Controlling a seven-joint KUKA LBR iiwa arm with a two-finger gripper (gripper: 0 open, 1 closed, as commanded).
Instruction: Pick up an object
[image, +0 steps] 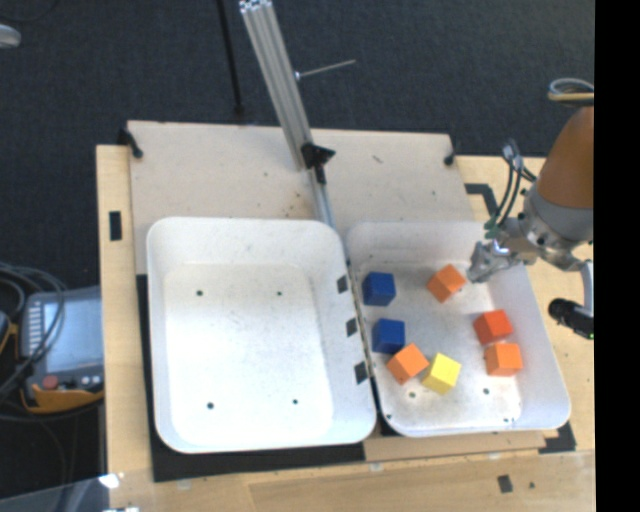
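In the camera view, the gripper (487, 262) is seen at the three o'clock side of the right bin (535, 400), just beside the orange cube (446, 282), which lies toward ten o'clock in the cluster of blocks. Whether the fingers are spread or pressed together cannot be told, and nothing is seen between them. A miss is judged the main risk: the cube sits tilted relative to the bin walls, so it could be nudged aside instead of being caught. The bin's near wall could also be struck during descent. The cube appears small, matte and evenly orange, with crisp edges. Two blue cubes (378, 288) lie toward nine o'clock, apart from it. The left bin (165, 300) sits alongside on the counter (120, 190).
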